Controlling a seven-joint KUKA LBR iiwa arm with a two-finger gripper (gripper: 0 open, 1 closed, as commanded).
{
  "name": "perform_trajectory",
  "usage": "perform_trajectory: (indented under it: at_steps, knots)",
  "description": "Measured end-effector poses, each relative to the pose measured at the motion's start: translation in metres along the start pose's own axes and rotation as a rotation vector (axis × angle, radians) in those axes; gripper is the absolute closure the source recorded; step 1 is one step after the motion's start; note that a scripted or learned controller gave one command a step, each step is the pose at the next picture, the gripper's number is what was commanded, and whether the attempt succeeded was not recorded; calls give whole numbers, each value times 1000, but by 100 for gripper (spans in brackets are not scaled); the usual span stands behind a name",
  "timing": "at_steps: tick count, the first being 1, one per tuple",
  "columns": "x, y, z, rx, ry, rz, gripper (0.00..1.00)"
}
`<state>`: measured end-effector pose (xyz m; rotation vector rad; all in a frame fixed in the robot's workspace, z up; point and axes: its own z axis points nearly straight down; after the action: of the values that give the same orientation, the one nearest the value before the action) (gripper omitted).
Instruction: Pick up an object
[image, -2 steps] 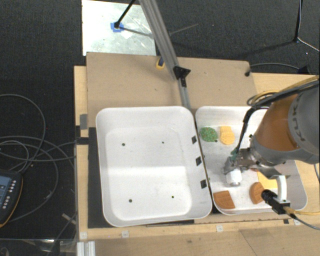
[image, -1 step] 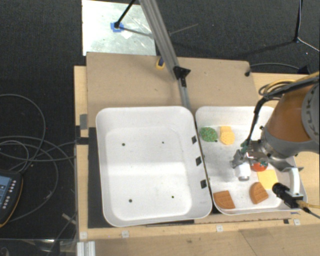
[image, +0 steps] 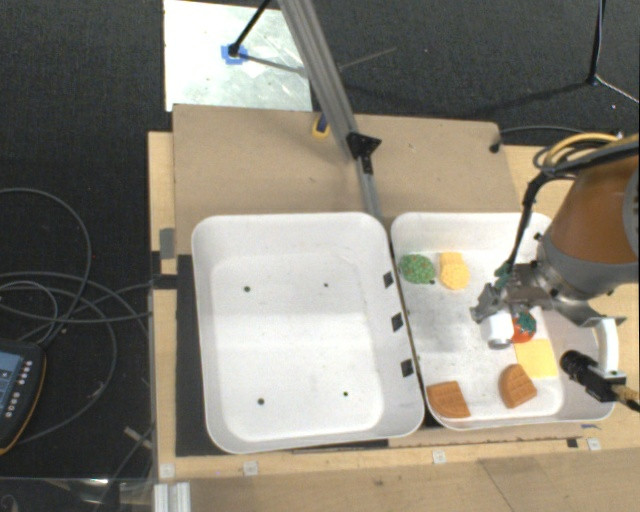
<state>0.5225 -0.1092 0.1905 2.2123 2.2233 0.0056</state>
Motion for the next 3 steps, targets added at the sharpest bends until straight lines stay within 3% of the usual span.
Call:
perform_trajectory:
  at_steps: [1,3]
  knots:
    - [0,2,-32,1,0,0,100]
    - [102,47,-32,4,3,-5,100]
